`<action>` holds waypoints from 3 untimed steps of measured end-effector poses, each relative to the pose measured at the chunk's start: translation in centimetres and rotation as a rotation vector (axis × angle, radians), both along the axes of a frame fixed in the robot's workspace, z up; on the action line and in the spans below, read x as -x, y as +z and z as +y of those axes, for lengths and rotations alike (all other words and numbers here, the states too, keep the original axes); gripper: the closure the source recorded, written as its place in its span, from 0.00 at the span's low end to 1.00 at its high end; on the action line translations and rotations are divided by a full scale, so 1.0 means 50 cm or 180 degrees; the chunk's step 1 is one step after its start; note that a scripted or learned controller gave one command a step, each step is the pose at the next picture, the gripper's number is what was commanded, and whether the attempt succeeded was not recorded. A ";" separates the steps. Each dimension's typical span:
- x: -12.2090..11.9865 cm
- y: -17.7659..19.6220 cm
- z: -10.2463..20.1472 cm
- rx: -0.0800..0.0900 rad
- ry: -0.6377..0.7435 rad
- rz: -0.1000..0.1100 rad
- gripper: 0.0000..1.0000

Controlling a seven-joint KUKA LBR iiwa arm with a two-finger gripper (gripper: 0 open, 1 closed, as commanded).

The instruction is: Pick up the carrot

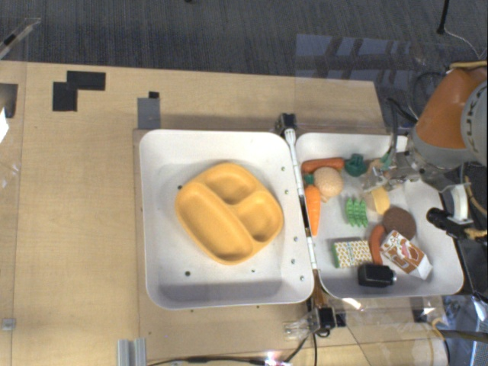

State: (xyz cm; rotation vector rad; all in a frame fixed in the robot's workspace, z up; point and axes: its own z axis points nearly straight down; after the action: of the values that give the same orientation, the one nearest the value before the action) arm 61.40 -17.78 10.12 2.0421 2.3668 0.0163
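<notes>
The carrot [313, 207] is a short orange cone lying lengthwise against the left wall of the right bin [450, 280], just below a beige ball [328, 181]. My gripper [386, 171] hangs over the upper right part of that bin, well to the right of the carrot and slightly farther back, above a small yellow piece [379, 200]. Nothing is visibly held. The grey arm with its orange band [450, 109] comes in from the right edge.
A yellow divided plate [229, 210] sits in the left bin [164, 280]. The right bin also holds a reddish-orange stick [323, 164], green toys [355, 210], a brown disc [399, 221], a carton [406, 255], a patterned box [351, 252] and a black block [375, 274].
</notes>
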 end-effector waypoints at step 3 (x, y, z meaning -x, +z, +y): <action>-0.020 -0.022 0.151 0.0041 -0.0250 0.0007 0.00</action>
State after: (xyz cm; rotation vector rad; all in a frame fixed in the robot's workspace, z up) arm 62.38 -10.22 9.04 2.1287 2.2797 -0.0022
